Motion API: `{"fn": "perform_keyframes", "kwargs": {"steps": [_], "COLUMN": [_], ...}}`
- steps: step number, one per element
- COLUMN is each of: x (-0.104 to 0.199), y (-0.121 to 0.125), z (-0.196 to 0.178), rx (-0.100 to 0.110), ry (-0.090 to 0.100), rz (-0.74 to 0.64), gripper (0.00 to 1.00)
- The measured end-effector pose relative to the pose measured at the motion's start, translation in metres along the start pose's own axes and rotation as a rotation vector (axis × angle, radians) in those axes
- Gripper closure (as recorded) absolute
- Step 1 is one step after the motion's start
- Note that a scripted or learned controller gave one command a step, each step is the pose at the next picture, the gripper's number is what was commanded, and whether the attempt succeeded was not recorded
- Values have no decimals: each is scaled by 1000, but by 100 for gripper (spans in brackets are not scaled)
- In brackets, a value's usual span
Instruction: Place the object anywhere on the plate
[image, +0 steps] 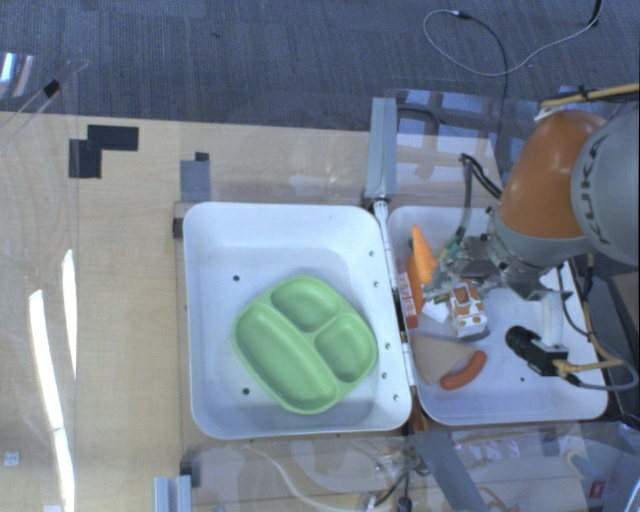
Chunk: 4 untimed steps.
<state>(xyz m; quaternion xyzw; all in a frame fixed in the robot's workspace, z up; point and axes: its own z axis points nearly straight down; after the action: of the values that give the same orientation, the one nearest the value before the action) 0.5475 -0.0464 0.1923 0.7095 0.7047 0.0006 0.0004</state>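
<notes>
"KUKA" lettering cut off at frame edge on arm (600, 190); small carton (466, 310) print unreadable — jaws' state impossible to tell, hidden beneath wrist.

At three o'clock in the view sits the arm (590, 190), bulky and rounded, its grey shell carrying dark lettering along the edge. Just to its nine o'clock side bulges a glossy orange band (545, 175), smooth and dome-shaped. Below that comes a grey wrist ring, then the gripper (462, 268), a cluster of dark and metallic parts. Thin black cables loop up from it along the orange section.
</notes>
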Motion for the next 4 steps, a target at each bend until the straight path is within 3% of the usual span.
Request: {"fn": "perform_keyframes", "kwargs": {"steps": [1,2,3,4], "x": [8,-17,54,113], "y": [35,67,7,-38], "z": [9,-33,-16,10], "rx": [0,-2,2,2], "ry": [-1,-1,0,0], "rz": [-66,-159,-115,-278], "gripper": [100,100,100,100]}}
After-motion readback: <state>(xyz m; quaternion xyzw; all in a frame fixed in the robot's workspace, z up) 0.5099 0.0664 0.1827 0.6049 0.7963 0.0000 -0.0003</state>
